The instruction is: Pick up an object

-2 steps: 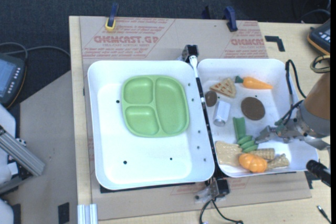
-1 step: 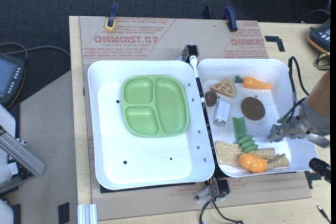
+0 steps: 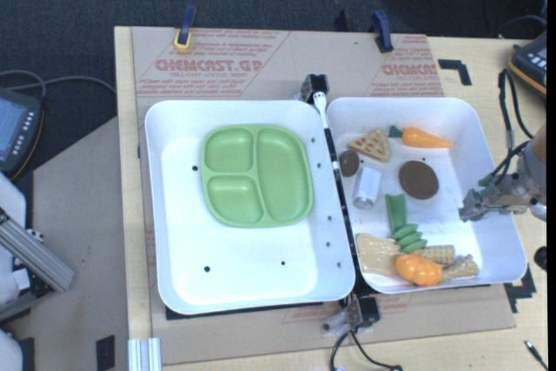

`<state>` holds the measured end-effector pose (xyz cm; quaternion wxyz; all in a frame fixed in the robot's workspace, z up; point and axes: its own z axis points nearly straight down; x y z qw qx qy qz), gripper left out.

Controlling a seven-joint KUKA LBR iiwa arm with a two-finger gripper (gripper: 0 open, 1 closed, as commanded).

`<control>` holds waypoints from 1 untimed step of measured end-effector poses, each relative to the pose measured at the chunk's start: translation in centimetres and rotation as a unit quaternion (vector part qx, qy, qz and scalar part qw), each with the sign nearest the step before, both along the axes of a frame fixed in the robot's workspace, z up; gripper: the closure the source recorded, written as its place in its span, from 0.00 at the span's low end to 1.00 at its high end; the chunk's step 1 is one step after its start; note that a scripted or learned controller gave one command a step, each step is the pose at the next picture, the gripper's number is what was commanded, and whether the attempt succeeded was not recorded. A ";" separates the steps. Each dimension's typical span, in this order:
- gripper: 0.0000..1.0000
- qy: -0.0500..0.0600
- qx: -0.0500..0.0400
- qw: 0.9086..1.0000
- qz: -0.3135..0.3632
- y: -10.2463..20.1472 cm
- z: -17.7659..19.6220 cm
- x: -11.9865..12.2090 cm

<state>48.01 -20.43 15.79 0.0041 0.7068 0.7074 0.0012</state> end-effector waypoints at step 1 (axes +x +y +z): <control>1.00 -0.001 0.000 1.000 0.000 -0.1 6.4 0.1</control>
